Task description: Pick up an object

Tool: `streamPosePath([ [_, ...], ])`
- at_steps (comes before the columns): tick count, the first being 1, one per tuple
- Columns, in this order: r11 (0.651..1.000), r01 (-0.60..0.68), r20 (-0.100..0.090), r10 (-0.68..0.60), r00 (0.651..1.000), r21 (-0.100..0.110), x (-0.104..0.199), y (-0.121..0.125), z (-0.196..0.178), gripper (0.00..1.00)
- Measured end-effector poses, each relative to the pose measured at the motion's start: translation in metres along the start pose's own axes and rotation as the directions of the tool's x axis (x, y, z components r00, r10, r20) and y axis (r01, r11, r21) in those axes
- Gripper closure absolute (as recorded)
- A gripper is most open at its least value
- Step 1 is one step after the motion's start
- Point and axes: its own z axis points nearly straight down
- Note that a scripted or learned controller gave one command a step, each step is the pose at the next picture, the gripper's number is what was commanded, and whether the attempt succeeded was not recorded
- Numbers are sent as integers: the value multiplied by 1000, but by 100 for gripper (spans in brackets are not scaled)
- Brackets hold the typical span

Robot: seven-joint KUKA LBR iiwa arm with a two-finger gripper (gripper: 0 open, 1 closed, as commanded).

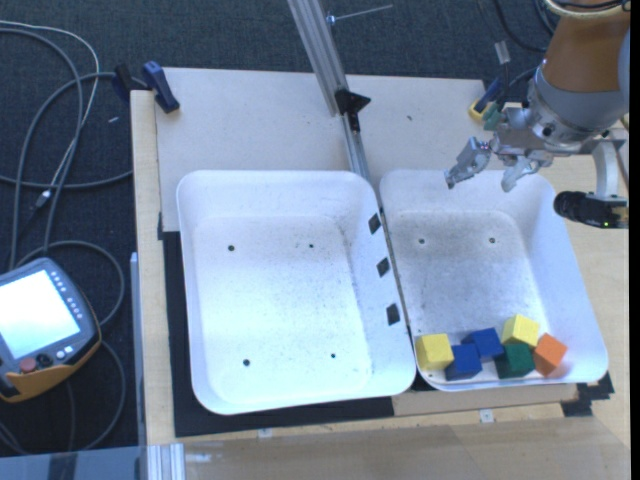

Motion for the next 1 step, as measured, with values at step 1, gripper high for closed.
streamPosePath([
  [1, 1000, -3, -2, 3, 1000, 13, 2, -88, 93, 0],
])
